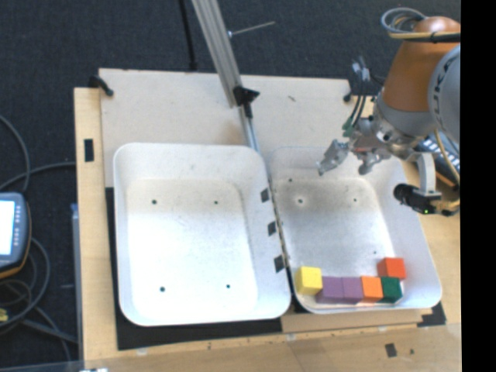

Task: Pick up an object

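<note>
At the near edge of the right bin (403,231), toward 5 o'clock in the view, a row of blocks lies against the front wall. From left to right: a yellow block (311,278), two purple blocks (343,288) touching each other, an orange block (372,287), and a green block (391,289) at the row's right end. A second, red-orange block (392,267) sits just behind the green one, at its 12 o'clock, touching it. The rest of that bin's floor is bare, speckled white.

The left bin (124,208) lies at 9 o'clock of the right one, their walls touching along the middle seam, where small dark clips (273,229) sit.

Farther back, at 1 o'clock from the blocks and well apart from them, the jaws (349,157) hover over the far wall of the right bin. The two fingers stand spread apart, released, with nothing between them. The grey wrist and orange band (411,68) rise behind at 2 o'clock.

Beyond the bins, a slanted metal rail (217,37) runs from the desk (170,107) toward 11 o'clock. At the far left, off the desk, a small screen (12,231) glows amid cables.
</note>
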You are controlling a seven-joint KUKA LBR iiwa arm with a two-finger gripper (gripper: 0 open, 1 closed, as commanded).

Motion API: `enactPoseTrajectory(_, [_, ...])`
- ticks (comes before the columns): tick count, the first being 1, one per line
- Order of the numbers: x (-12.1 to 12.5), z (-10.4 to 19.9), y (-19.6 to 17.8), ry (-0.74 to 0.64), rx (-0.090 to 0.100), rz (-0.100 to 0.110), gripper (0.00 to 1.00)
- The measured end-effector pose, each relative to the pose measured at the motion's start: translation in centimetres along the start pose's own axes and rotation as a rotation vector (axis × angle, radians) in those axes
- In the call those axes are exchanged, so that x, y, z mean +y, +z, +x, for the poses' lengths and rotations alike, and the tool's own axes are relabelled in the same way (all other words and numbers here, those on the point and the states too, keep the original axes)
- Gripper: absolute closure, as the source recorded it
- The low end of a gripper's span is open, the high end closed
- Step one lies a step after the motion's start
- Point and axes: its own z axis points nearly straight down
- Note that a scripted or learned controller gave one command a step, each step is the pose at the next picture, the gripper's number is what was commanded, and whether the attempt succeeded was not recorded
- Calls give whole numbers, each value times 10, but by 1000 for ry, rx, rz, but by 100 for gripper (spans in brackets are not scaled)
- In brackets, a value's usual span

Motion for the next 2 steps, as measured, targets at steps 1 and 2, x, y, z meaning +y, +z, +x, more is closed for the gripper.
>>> enactPoseTrajectory(1, [-61,-41,45,9,0,6,0])
enactPoseTrajectory(2, [-56,15,96,-2,4,4,0])
